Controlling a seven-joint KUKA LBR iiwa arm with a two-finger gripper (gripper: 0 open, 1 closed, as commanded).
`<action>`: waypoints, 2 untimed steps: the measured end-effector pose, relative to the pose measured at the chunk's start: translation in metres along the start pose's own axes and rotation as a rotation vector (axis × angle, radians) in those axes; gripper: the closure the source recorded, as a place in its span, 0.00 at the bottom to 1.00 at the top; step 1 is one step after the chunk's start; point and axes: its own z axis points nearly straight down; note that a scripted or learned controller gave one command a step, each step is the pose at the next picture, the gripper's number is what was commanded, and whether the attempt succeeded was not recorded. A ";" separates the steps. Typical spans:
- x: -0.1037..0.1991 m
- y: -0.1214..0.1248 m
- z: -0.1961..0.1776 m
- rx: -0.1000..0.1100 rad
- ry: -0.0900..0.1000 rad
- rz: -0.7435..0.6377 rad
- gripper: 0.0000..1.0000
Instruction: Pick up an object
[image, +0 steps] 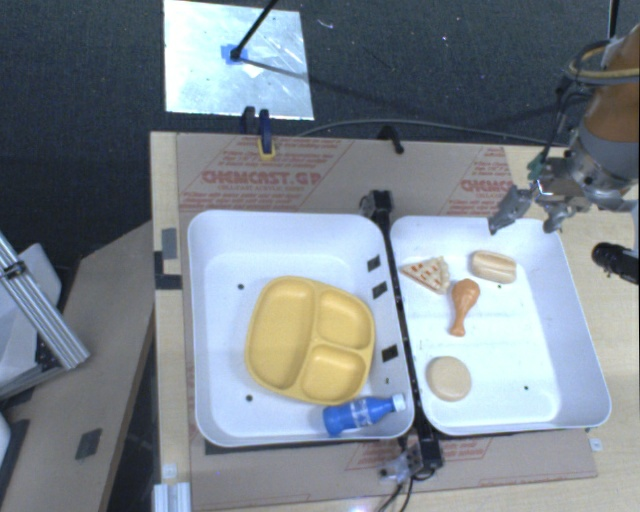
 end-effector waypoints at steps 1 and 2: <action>0.000 0.002 -0.006 -0.011 -0.002 -0.002 0.00; -0.007 0.008 0.051 -0.008 -0.002 0.000 0.00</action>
